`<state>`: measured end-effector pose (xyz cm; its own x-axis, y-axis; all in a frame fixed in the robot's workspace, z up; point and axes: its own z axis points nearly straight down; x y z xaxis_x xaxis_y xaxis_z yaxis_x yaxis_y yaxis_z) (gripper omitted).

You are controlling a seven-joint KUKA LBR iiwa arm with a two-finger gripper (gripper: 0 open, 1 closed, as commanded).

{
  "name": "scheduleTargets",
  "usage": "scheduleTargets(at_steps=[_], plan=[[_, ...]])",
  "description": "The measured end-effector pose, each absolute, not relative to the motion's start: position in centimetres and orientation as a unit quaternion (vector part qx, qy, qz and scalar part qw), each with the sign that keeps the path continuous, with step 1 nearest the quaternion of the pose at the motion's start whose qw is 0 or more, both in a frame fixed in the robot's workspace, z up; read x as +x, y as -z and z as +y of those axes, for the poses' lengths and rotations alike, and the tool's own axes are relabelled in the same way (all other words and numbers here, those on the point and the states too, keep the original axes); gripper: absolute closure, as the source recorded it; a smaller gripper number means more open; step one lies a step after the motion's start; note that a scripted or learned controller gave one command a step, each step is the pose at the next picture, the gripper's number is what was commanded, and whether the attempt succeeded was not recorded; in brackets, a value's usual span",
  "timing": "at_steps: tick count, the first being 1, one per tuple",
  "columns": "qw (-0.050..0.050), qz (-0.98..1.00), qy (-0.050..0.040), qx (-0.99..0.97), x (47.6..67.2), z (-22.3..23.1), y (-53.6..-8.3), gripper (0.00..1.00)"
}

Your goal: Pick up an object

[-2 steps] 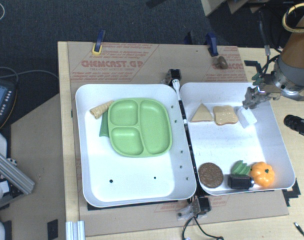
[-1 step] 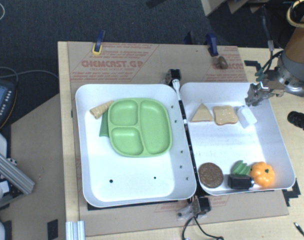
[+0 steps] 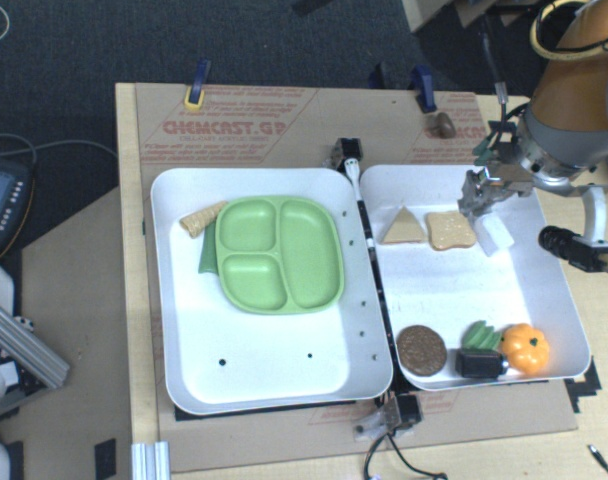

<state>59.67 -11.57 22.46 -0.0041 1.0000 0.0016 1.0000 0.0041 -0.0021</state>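
Toast slice [image 3: 451, 232] lay flat near the far end of the right bin [image 3: 544, 278], touching a pale wedge [image 3: 403, 227]. My jaws [image 3: 478, 197] hovered just beside it; how wide they stood, I could not tell. Nearer in that bin sat a brown disc [image 3: 421, 349] and an orange pepper [image 3: 525, 348]. The left bin [image 3: 184, 268] held a green divided plate [image 3: 280, 253].
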Motion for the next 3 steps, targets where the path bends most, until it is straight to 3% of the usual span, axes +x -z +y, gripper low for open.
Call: scheduleTargets(at_steps=[2,3], plan=[[0.002,-0.709,-0.0007,-0.706,57.4,-2.0,-22.4,1.00],[0.002,-0.709,-0.0002,-0.705,55.4,2.7,-23.5,1.00]])
